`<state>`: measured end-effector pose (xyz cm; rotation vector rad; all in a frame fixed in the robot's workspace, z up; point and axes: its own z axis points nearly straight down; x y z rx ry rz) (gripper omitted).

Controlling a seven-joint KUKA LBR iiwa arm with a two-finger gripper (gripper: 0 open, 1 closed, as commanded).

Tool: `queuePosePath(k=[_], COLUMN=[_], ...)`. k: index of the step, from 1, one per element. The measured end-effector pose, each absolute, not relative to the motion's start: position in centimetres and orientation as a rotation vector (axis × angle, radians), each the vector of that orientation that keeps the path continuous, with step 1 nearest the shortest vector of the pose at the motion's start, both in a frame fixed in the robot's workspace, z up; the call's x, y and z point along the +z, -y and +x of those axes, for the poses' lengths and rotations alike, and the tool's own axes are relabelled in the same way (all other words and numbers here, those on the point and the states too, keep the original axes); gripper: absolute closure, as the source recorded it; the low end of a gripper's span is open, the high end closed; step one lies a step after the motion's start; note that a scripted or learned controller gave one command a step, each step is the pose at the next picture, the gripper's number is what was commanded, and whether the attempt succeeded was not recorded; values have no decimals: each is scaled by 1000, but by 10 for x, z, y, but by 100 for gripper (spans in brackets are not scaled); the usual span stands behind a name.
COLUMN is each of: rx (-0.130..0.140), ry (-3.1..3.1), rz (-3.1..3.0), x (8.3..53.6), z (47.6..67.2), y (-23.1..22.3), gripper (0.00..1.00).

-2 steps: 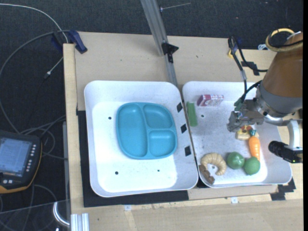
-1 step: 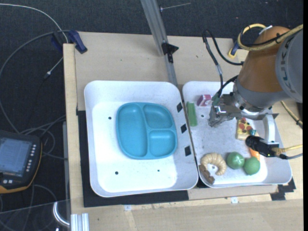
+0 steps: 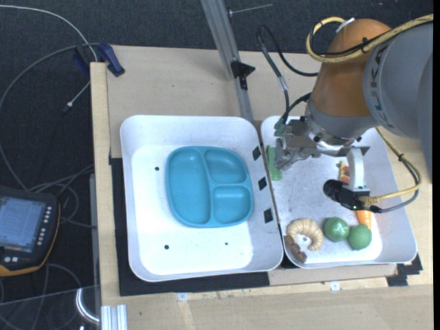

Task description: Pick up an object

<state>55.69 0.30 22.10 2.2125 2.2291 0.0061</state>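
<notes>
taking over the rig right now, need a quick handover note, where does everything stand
Gripper: low at the left wall of the right bin, right by a green piece; no grasp can be confirmed.
Things: the right bin also holds a croissant-like toy, a green ball, a second green ball and an orange piece. The left bin holds a blue divided plate.
Done: nothing visibly lifted.
Left: grasp and lift one object.
</notes>
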Motion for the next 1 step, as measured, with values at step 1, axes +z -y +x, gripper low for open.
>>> queuePosePath(k=[1], rx=[4], ry=[-2225], rz=[2216], x=[215], z=[575], y=[-49], gripper=[100])
